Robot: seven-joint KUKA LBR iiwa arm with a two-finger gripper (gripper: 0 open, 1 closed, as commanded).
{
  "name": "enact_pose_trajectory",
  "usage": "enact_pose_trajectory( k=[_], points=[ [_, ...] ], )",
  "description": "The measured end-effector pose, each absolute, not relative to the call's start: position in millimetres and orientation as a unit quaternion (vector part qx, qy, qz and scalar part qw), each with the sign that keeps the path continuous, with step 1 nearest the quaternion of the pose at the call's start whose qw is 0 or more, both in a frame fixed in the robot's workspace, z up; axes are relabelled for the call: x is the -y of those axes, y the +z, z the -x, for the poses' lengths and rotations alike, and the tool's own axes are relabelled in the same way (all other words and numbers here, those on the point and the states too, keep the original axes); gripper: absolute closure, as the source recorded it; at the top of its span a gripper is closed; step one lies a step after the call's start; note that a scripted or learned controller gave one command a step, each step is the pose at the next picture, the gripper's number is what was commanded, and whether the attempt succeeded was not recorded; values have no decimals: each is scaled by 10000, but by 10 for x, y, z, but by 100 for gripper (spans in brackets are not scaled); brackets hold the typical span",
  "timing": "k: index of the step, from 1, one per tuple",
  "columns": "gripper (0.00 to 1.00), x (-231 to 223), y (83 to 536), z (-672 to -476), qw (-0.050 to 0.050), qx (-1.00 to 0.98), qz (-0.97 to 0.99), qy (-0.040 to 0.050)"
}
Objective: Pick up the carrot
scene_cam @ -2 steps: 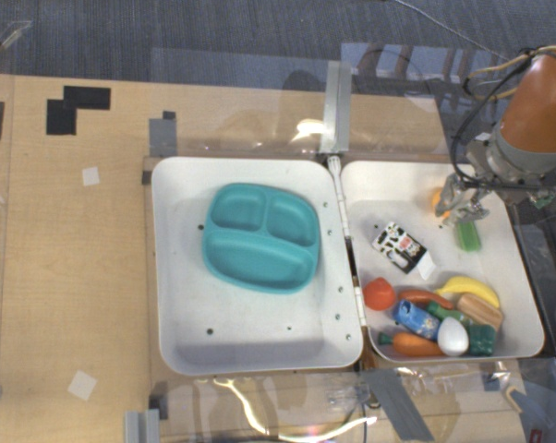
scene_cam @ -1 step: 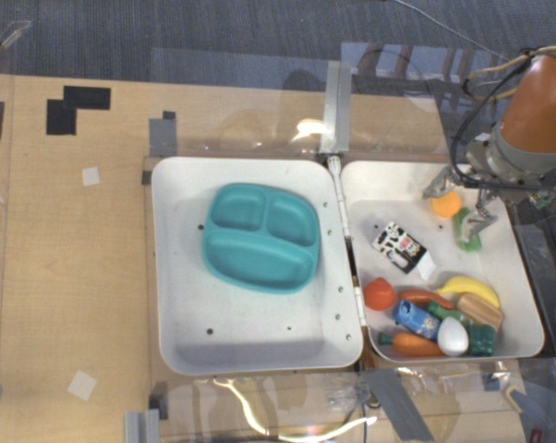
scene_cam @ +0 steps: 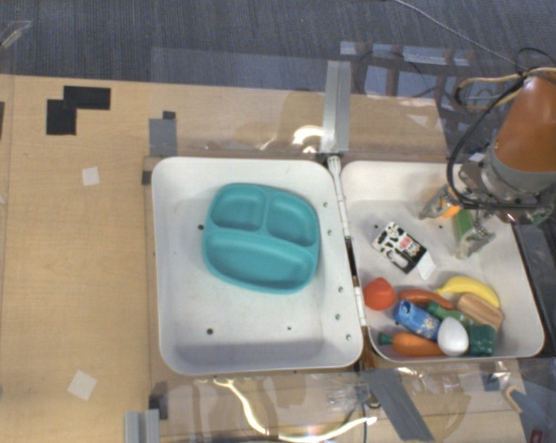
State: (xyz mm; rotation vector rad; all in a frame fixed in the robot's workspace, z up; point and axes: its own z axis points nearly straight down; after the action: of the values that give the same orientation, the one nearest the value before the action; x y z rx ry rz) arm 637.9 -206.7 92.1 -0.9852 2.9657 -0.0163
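In the right bin, far right part: jaws (scene_cam: 460,218) hang from the grey arm with its orange band (scene_cam: 534,127)
Jaws: the two fingers stand apart, with a small orange thing (scene_cam: 452,212) between them (too small to tell whether it is the carrot or how firmly it is gripped)
Below the jaws: bare floor of the right bin (scene_cam: 389,192)
Left and nearer: black-and-white carton (scene_cam: 399,246), lying tilted
Near right corner of that bin: a heap of toy food
Carrot: an orange carrot (scene_cam: 415,343) lies at the near edge of the heap, well apart from the jaws
Beside it: white egg (scene_cam: 453,337), blue can (scene_cam: 415,317), red tomato (scene_cam: 380,293), yellow banana (scene_cam: 472,290)
Left bin (scene_cam: 181,330): holds a teal divided plate (scene_cam: 260,235)
Counter (scene_cam: 66,275): pale wood under both bins
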Motion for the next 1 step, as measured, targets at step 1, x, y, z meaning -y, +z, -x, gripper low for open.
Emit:
enact_pose_trajectory(
  k=[1],
  points=[
    [100, 2062, 1076, -6421, 146, -9487, 3158, -85]
  ],
)
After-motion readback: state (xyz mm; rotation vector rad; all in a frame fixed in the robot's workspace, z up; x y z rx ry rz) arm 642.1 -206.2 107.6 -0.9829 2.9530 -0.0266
